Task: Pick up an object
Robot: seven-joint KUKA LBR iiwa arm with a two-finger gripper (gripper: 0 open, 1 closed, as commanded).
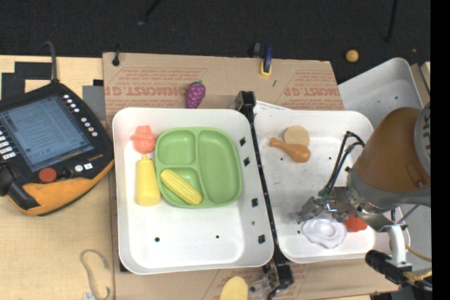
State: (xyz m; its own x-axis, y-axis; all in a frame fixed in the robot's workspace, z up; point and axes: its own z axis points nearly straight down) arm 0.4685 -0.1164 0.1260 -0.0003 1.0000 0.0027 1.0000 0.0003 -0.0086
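Bench (56, 249): wooden top. Directly on it lie a cardboard sheet (218, 81) bearing two white bins (183, 242), a control tablet (49, 144) at the left, and a metal hook (95, 270) near the front.

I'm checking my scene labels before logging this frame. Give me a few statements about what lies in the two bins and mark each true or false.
1. The corn cob lies in the green divided plate. True.
2. The chicken drumstick lies in the left bin. False: it lies in the right bin.
3. The yellow bottle lies beside the plate, on its left. True.
4. The purple grapes lie inside the plate. False: they lie on the cardboard behind the bins.
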